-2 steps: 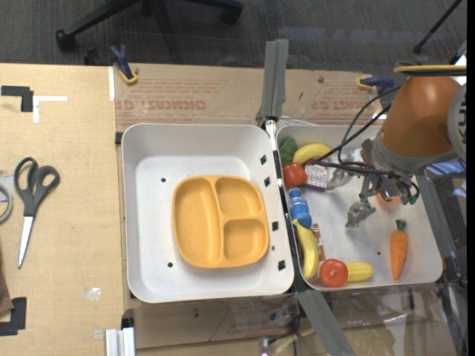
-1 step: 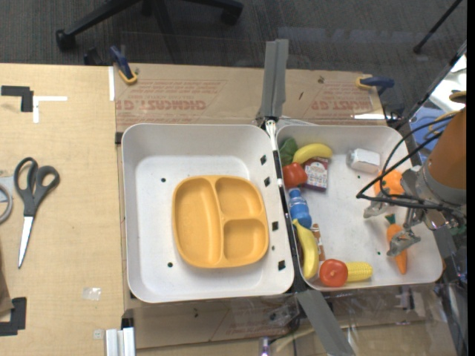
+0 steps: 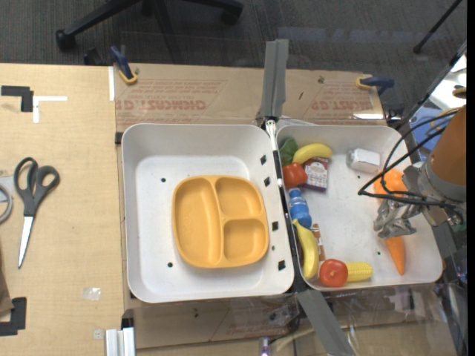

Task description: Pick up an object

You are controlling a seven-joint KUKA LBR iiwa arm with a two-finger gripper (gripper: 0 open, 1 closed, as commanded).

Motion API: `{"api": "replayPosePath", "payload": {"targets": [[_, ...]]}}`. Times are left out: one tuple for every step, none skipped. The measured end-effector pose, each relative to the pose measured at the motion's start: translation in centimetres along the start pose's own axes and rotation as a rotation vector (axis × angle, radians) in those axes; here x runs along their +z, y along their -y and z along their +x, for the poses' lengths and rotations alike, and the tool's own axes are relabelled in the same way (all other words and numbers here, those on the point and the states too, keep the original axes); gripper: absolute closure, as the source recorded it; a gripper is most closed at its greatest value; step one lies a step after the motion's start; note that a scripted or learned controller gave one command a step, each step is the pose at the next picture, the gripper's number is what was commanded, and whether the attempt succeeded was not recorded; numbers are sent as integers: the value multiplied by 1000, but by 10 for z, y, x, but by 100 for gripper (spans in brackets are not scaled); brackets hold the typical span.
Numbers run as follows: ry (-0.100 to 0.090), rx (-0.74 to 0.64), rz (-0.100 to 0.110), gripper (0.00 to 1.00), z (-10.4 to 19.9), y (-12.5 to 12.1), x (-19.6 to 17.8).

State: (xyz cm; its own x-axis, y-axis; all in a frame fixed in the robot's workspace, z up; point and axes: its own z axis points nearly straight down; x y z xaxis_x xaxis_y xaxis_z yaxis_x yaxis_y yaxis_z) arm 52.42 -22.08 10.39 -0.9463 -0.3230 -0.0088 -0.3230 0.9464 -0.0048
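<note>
My gripper [image 3: 391,227] hangs over the right side of the right bin [image 3: 349,206], reaching in from the right edge. Just below and to the right of it lies an orange toy carrot [image 3: 398,254], its tip pointing toward the bin's front; I cannot tell whether the gripper touches it. Another orange piece [image 3: 389,181] shows just behind the gripper. Along the bin's left wall lie a yellow banana [image 3: 312,152], a red tomato [image 3: 294,174], a blue bottle [image 3: 300,207] and a second banana [image 3: 306,247].
The left bin [image 3: 148,221] holds a yellow divided plate [image 3: 220,220]. A red packet [image 3: 317,175], a white block [image 3: 364,159], a corn cob [image 3: 359,271] and a second tomato [image 3: 333,273] also lie in the right bin. Scissors [image 3: 31,199] rest on the bench at far left.
</note>
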Motion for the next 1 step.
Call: {"api": "replayPosePath", "payload": {"targets": [[0, 0, 0, 0, 0, 0, 0]]}}
